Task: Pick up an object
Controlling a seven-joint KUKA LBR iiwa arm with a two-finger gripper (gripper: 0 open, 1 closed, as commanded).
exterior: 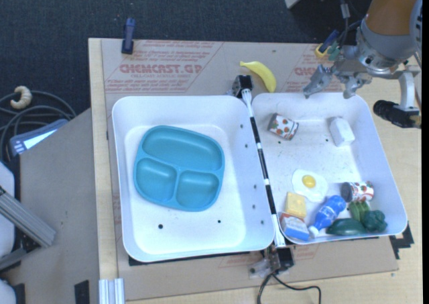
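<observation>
two bins, and your gripper (337,82) hangs over the right bin's (385,162) far rim, fingers spread wide, nothing between them. nearest pick is the white block (340,131) by the far right corner; patterned cup (284,127) sits near the far left corner. risk: you descend onto the rim, or nudge the block into the wall. near edge is crowded: egg (309,182), bottle (326,214), greens (365,218) touching, so fingers could snag a neighbour. open floor lies mid-bin. left bin carries a blue tray (179,168).

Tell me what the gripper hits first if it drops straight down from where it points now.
Likely the far rim of the right bin, since the open gripper hangs about over that edge; depth is unclear from this slant.
</observation>
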